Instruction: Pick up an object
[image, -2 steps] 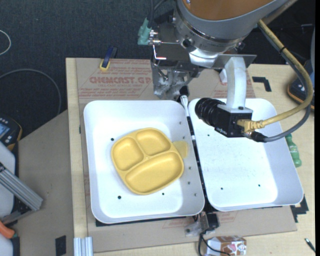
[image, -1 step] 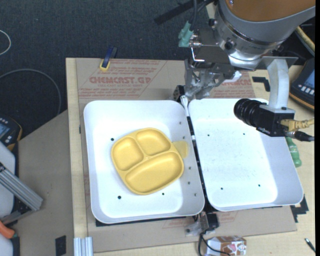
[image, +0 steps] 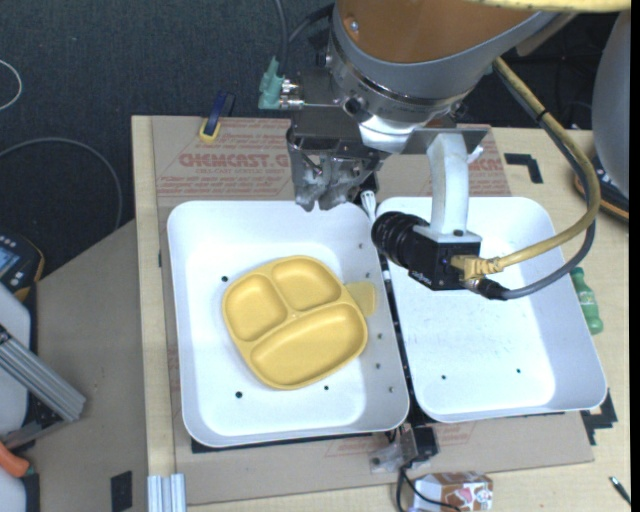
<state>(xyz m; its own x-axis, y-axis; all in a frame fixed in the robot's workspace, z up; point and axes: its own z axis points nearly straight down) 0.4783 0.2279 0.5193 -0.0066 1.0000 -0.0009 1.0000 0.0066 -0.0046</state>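
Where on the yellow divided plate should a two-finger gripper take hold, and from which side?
Probably the raised outer rim of the yellow divided plate, taken from above. It lies flat in the left bin, too wide to span, so one finger goes inside a compartment and one outside. The gripper is above the bin's far edge.

Robotics lab: white bins (image: 190, 300) on cardboard-topped bench (image: 150, 200), loose cables (image: 60, 160), camera (image: 425, 255) mounted on arm.

Brown bench board (image: 160, 440), printed lettering along upper edge. Bearing two shallow white bins side by side: left bin (image: 200, 400), right bin (image: 560, 380). Blue-yellow clamp (image: 213, 117) at upper-left edge.
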